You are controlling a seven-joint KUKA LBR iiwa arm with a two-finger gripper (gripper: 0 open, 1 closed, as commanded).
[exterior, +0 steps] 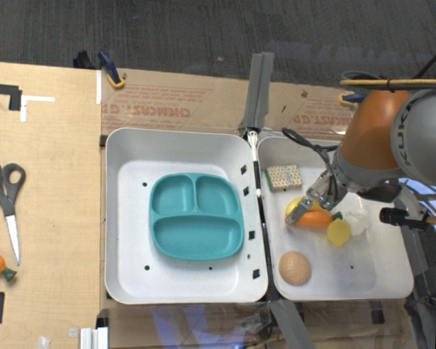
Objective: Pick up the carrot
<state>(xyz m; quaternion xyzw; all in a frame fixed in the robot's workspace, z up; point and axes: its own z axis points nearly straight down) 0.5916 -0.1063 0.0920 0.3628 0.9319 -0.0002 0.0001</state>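
Beige egg (295, 268) rests at the right bin's (387, 285) front while, behind it, the gripper (309, 210) closes on the carrot (315, 219) still low among toys; the lift appears left to do

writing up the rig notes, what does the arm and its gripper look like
The arm is grey with a rounded orange band above the wrist and dark lettering on its shell. Thin black cables loop beside it. The gripper is slim and metallic.
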